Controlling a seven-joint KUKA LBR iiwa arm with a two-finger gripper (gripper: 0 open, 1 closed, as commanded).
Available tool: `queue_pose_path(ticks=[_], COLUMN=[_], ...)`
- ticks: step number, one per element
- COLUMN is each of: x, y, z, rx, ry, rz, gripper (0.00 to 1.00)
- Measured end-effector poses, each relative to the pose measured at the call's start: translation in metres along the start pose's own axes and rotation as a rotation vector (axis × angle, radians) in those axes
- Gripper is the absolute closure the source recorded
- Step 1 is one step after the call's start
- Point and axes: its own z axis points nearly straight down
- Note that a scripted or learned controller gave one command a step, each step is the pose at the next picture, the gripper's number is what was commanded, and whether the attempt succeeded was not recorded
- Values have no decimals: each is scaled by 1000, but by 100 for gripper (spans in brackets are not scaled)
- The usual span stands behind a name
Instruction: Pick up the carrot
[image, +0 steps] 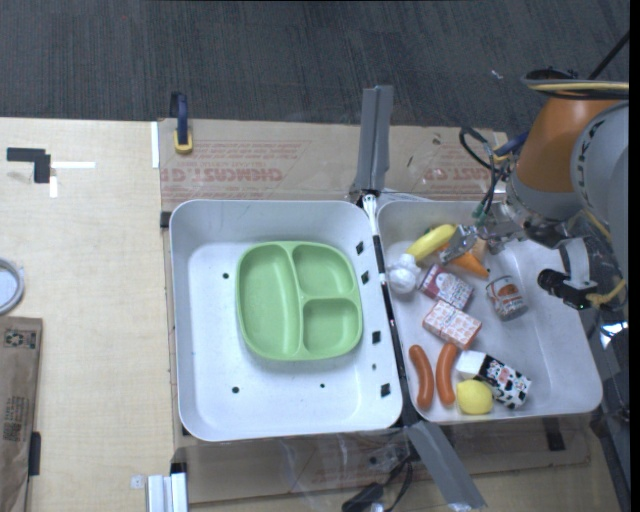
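My two-finger gripper (468, 243) sits at the small orange carrot's (470, 264) twelve o'clock, grip state unclear; lifting remains undone.

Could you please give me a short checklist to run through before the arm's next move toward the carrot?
1. Carrot in the right bin: ok.
2. Gripper positioned at the carrot: ok, it sits right over it.
3. Carrot between the fingers: cannot tell.
4. Room around the carrot: not ok, the banana and a small red box lie close beside it.
5. Green plate out of the way in the left bin: ok.
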Motion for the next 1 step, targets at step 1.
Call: queue_pose_path(ticks=[1], x=[-1], y=[-1], z=[-9], rx=[1], ry=[-1], rz=[1], gripper=[100])
